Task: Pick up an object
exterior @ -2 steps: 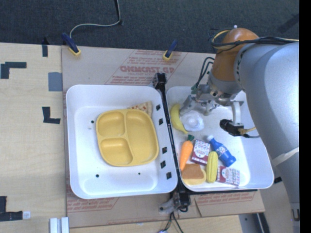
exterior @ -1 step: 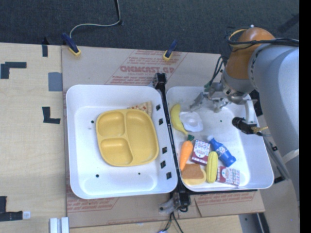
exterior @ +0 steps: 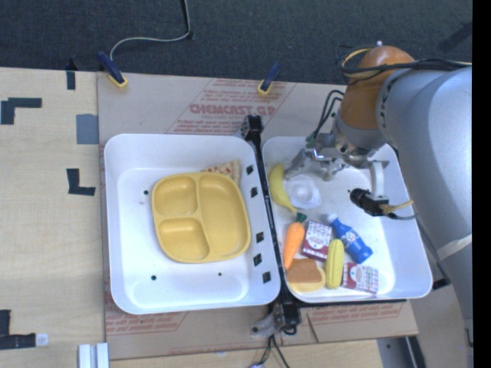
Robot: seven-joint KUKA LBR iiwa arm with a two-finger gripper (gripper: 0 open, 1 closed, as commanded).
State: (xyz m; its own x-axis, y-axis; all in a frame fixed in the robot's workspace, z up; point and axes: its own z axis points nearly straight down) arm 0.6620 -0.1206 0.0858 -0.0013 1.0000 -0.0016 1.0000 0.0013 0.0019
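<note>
My gripper (exterior: 313, 163) hangs low over the back of the right bin (exterior: 406, 244), under the orange band of the wrist. Just in front of it lies a clear plastic cup (exterior: 305, 194), with a yellow banana (exterior: 277, 188) to its left against the bin wall. Nearer the front lie an orange carrot (exterior: 293, 242), a red and white packet (exterior: 316, 240), a blue bottle (exterior: 351, 241), a yellow corn cob (exterior: 335, 263), a bread bun (exterior: 305, 276) and a red box (exterior: 360, 278). Nothing is visibly held.
The left bin (exterior: 126, 205) holds a yellow divided plate (exterior: 201, 217) with a pizza slice (exterior: 224, 169) tucked behind it. A black divider (exterior: 259, 205) separates the bins. The grey arm covers the right bin's far right side.
</note>
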